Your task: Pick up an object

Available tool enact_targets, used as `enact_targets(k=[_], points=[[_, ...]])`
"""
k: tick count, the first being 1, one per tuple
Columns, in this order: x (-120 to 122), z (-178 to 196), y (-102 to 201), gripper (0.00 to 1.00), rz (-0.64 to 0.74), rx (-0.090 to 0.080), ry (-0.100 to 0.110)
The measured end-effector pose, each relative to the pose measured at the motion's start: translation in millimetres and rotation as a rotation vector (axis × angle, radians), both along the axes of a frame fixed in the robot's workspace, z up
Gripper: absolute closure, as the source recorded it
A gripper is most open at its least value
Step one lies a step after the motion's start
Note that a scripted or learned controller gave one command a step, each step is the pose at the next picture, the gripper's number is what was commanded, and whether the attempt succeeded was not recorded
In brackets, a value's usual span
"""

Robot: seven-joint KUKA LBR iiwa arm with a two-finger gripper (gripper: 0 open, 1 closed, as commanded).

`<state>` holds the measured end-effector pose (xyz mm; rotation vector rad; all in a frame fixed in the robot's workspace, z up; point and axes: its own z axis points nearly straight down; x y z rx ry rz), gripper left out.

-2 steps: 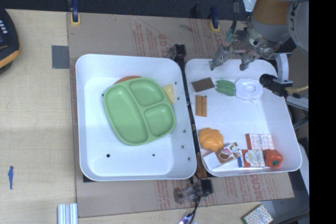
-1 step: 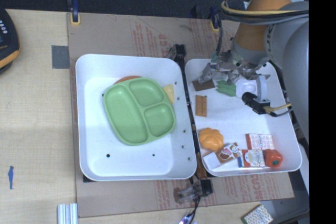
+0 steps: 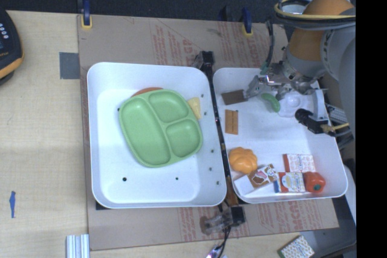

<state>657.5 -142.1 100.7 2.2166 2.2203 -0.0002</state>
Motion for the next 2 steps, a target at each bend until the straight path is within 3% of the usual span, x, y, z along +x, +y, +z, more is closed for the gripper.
enact_targets(k=[1,2], points=[[-0.2,96.4,62.7,0.00,0.007,0.004,0.001],[-9.1,3.3,44.8,0.00,0.004,0.002,0.001]])
